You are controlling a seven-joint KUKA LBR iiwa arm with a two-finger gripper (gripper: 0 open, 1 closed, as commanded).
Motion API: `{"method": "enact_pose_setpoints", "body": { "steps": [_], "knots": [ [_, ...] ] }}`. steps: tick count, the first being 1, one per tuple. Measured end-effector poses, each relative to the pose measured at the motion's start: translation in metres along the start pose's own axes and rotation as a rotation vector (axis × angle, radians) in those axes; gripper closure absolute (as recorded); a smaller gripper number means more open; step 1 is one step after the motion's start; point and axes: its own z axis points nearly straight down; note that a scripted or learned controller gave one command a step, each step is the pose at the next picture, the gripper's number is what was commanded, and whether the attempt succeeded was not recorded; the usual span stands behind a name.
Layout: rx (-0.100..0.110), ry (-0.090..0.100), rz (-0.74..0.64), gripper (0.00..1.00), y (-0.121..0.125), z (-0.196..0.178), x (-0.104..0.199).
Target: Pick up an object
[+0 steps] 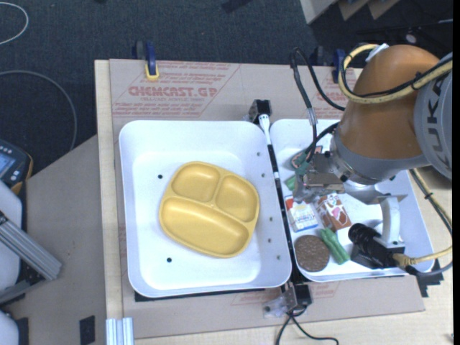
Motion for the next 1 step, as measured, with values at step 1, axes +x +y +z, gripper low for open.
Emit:
{"method": "enact_pose_setpoints", "body": {
  "steps": [1],
  "knots": [
    [-0.001,0.0,0.0,1.0,0.0006,-0.07,0.0654]
  ]
}}
